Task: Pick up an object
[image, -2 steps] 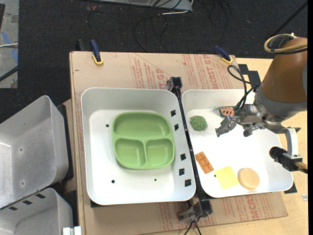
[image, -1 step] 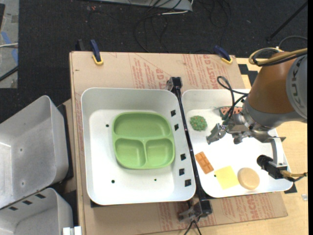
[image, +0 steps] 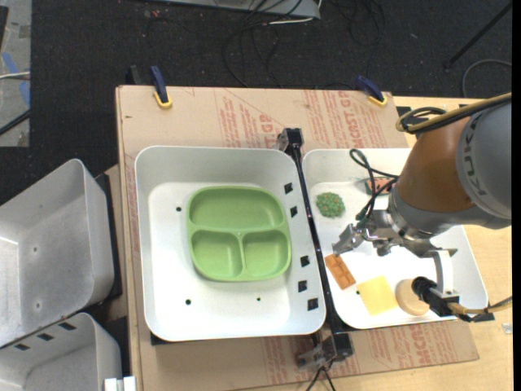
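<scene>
orange stick (image: 339, 270) angled upper-left to lower-right, gripper (image: 352, 239) just above

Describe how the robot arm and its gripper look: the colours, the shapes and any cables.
The arm is thick and rounded, grey, with a wide orange band above the wrist. Black cables loop along it, and a yellow-and-black cable sits near its top. The gripper is a small assembly of bare grey metal with dark parts, much slimmer than the arm. I can see no printed marks on either.
</scene>
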